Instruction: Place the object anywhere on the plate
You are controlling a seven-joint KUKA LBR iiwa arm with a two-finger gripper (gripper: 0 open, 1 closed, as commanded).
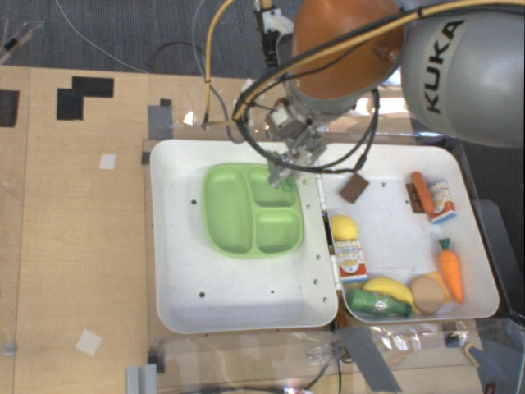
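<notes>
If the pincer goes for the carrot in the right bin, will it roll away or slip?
The carrot tapers to a point, so a push would probably swing it in an arc, not roll it straight. It looks like smooth toy plastic: likely light, stiff and somewhat slippery. It lies close to the bin wall and a round tan piece, which may crowd the pincer.

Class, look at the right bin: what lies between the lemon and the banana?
In the camera view, a small carton with a red and white label lies between the lemon above it and the banana below, in the right bin.
</notes>
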